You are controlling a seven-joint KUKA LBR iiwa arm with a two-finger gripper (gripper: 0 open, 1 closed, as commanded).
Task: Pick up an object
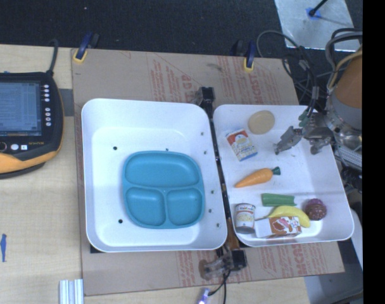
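The right bin [325,170] holds several toy foods. A tan round biscuit [261,121] lies at the back, with a small white and red carton [241,144] beside it. An orange carrot [256,177] lies mid-bin. Along the front are a green vegetable [278,199], a yellow banana [290,215], a dark red berry [315,209], a small can [244,217] and a flat red and white packet [282,227]. My gripper [299,145] hangs over the bin's back right part, to the right of the carton and biscuit. It is open with nothing between its fingers.
The left bin [104,138] holds a blue divided plate [162,189]. A tablet-like pendant [18,116] lies on the bench at far left. Cables and the arm's body crowd the right edge behind the right bin.
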